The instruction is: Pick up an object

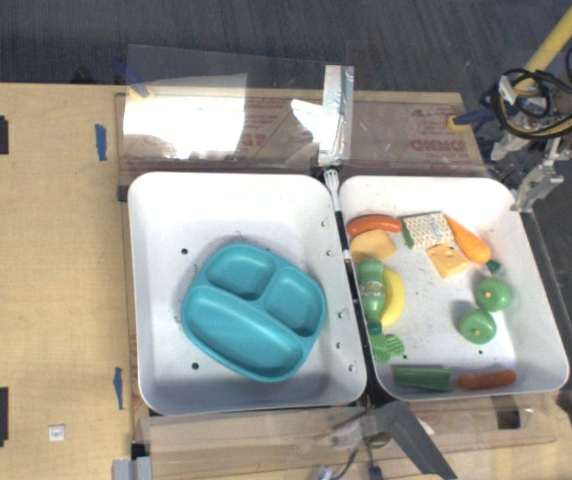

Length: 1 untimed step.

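The right bin [541, 313] holds several toy foods. Among them are a red sausage [374, 224], an orange carrot [469, 240], a yellow banana [395, 299], two green apples [493, 293] [477, 325] and a green cucumber [421, 376]. A speckled cracker [424, 230] lies beside an orange cheese piece [448, 260]. My gripper [537, 184] hangs above the right bin's far right corner, away from all the food, with nothing seen in it.
A teal divided plate [254, 310] lies in the left bin [156, 228]. A clear plastic sheet [231, 113] stands behind the bins. Cables [536, 98] and a yellow bar [566, 23] crowd the far right corner. A second red sausage [487, 378] lies along the right bin's near wall.
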Tool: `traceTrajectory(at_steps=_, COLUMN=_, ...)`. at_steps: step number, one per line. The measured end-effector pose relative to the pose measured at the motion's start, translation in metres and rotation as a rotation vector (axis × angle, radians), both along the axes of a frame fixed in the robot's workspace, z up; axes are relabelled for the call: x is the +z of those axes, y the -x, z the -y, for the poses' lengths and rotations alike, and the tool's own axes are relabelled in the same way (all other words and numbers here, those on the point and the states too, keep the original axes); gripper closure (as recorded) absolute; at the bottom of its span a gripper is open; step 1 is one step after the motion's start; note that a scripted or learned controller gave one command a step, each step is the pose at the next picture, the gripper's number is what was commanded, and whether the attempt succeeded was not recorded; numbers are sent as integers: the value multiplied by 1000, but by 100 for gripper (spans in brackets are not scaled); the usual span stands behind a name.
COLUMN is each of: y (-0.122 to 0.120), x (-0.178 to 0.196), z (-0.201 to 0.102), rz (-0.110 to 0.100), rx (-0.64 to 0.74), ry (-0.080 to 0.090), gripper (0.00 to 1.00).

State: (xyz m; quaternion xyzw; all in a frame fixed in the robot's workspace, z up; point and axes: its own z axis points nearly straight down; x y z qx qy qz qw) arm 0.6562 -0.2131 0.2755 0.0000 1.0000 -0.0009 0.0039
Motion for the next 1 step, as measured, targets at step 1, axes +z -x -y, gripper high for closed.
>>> traceTrajectory(at_steps=1, y=39, x=-159, z=-8, rz=-11, rx=204, ry=-4, gripper=0)
